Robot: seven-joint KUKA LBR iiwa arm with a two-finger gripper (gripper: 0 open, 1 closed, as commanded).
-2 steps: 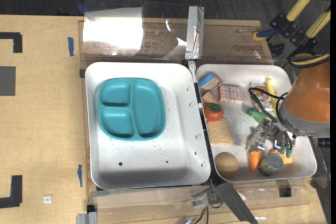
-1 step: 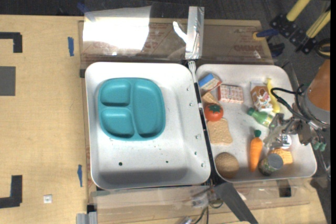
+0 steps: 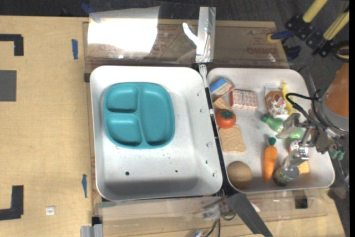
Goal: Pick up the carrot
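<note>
The carrot [image 3: 269, 161] is orange with a small green top. It lies roughly upright along the image in the right bin [image 3: 252, 76], near that bin's front right. My gripper [image 3: 293, 159] hangs just to the right of the carrot, low over the bin floor, at the end of the arm with its orange band [image 3: 339, 98]. A narrow gap separates the gripper from the carrot, and nothing of the carrot is between the gripper's parts. The wrist's cables and metal hide the bin floor beneath it.
Near the carrot are a brown round item [image 3: 239, 172], a bread slice [image 3: 233, 139], a tomato [image 3: 226, 119], green pieces [image 3: 275, 122] and small food boxes [image 3: 244, 99] at the back. The left bin [image 3: 111, 175] holds a teal divided plate [image 3: 139, 114].
</note>
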